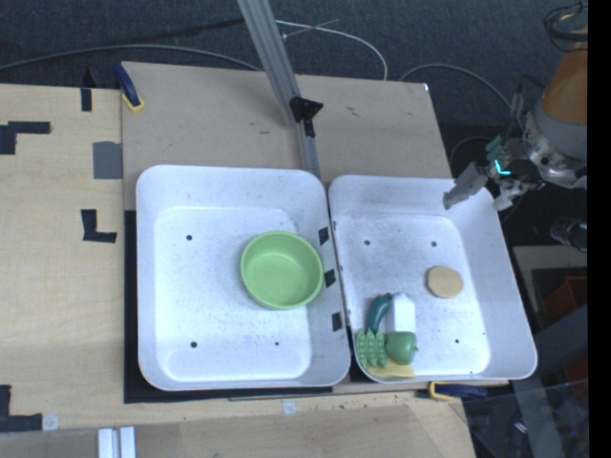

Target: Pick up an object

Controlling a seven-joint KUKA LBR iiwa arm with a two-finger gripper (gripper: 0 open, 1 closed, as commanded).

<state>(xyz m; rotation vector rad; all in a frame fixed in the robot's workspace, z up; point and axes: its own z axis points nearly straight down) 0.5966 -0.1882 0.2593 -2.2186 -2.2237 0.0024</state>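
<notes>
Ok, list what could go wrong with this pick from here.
1. The small toys are bunched in the right bin's near corner, so the fingers may hit the wall or nudge a neighbour.
2. The tan disc lies flat and may slip.
3. The gripper sits over the far rim.

1. I see a green bowl [282, 270] sitting upright in the left bin [162, 198], right of that bin's middle, its mouth facing up.
2. In the right bin [477, 246] a flat tan disc [444, 281] lies on the floor, apart from the other items.
3. At that bin's near-left corner I count a cluster touching each other: a teal piece [379, 309], a white block [404, 311], a green rounded item [401, 347] and a light green bumpy piece [370, 349].
</notes>
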